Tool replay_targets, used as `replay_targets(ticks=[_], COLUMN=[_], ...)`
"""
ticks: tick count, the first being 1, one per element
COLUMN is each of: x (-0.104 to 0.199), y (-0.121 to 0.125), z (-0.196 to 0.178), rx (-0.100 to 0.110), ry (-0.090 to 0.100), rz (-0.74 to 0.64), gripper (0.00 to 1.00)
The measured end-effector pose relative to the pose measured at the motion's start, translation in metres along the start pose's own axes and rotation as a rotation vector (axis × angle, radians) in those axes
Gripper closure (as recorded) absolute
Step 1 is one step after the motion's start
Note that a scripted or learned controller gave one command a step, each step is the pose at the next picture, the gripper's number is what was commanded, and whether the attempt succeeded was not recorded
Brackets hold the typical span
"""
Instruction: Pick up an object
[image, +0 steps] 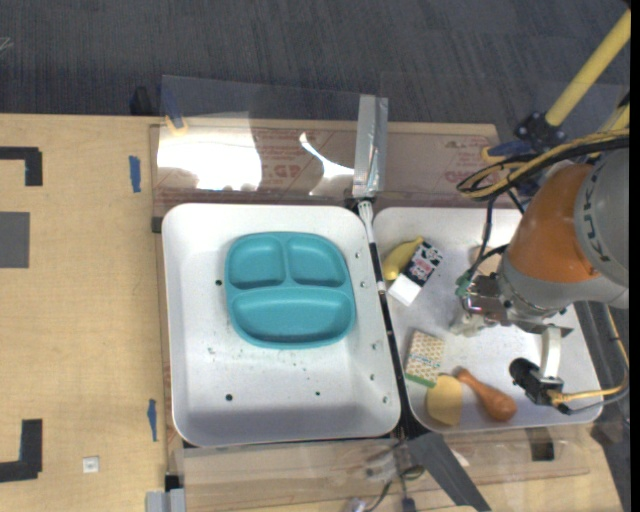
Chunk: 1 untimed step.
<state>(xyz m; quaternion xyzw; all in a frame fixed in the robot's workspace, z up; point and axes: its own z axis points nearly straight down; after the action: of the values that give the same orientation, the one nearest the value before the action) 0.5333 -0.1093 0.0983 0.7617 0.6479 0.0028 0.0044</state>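
Two white bins sit side by side on the wooden bench. The left bin (190, 330) carries a teal divided plate (290, 288) lying flat near its middle, with bare white floor all around it, widest toward the near edge and the left wall.

Over in the right bin (470, 225), things are more crowded. A yellow banana (399, 256) lies against the far-left part, touching a black-and-white spotted toy (427, 262), and a small white block (404, 291) sits just in front of them, close to the wall between the bins. Nearer the front, a pale patterned card (426, 352) lies flat, a yellow pear-shaped fruit (446, 400) rests just beside the near rim, and an orange carrot-like piece (487, 395) lies tilted next to it, touching or almost touching the fruit.

The arm comes in from the right, its orange band (560, 230) hanging over the bin's right half. The gripper (478, 305) sits low over the middle of the right bin, above bare white floor between the spotted toy and the card. Its pincer is lost in the dark hardware, so whether it is spread or pressed together, I cannot tell. Open floor lies to the gripper's left.
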Motion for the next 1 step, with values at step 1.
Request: replay_targets(ticks=[1], x=[-0.0001], y=[-0.0005], z=[0.0009], rx=[0.002], ry=[0.0], rz=[0.0], gripper=[0.0])
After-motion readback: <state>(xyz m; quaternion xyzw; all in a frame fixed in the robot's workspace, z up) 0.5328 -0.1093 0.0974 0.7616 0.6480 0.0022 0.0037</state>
